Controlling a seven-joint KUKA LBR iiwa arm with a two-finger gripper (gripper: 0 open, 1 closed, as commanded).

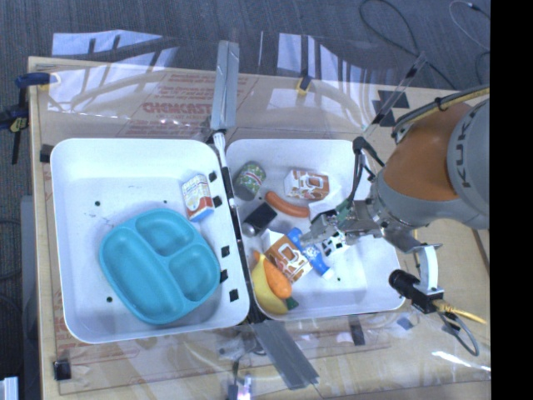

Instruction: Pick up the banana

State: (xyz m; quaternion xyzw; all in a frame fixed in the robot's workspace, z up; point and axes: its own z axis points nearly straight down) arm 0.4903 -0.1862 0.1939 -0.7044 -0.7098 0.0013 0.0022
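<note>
— Banana [264,283] lies in the right bin [379,294], at its front left corner, against the wall. A carrot [279,280] rests partly on it, and a small carton [289,257] is just behind.

— And the gripper [326,233]?

— It hangs in the middle of the same bin, near the carton, apart from the banana. I cannot tell its state. I think this is the approach step; nothing is picked yet.

— What next?

— It should go toward the corner and come down beside the carrot, not on it.
</note>
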